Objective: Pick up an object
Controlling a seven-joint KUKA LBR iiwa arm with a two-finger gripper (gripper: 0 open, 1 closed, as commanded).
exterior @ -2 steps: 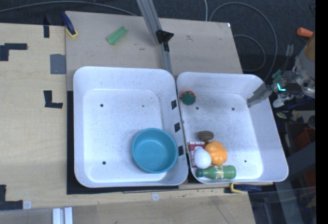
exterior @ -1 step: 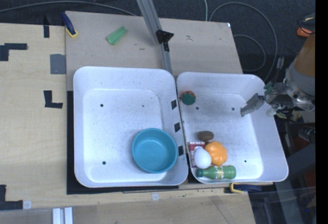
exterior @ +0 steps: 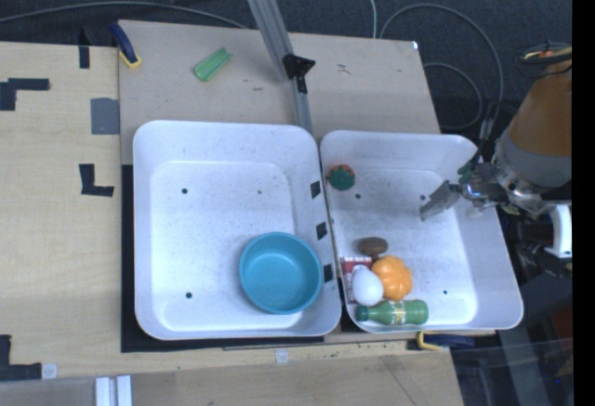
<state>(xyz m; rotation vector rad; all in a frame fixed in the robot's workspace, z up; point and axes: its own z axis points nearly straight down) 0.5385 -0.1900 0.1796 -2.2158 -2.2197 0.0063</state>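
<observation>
Far left of the frame: black tape marks (exterior: 91,179) on a pale wooden bench (exterior: 56,237). Toward the upper left, a blue clip (exterior: 125,45) and a small green block (exterior: 212,64) lying on a tan board (exterior: 372,79), well apart from each other. Just right of them, a grey pole (exterior: 263,5) slanting down from the top edge to a black bracket (exterior: 297,67) near the bins' shared corner.

Left of centre, the left bin (exterior: 163,209), with a blue bowl (exterior: 279,272) upright in its lower right corner.

Right of centre, the right bin (exterior: 493,293). Near its upper left corner, alone, a small green and red ball (exterior: 342,176). Clustered at its lower left: a brown lump (exterior: 373,246), a red and white packet (exterior: 352,262), a white egg (exterior: 366,287) touching an orange fruit (exterior: 392,276), and, against the lower wall, a green bottle (exterior: 395,312) on its side.

Above the right bin's upper right part, the gripper (exterior: 433,204), pointing down and to the left, well apart from the cluster and the ball, with nothing seen in its grasp. How far open, impossible to tell at this angle.

At the right edge, the arm (exterior: 544,130), with its orange band above the wrist.
</observation>
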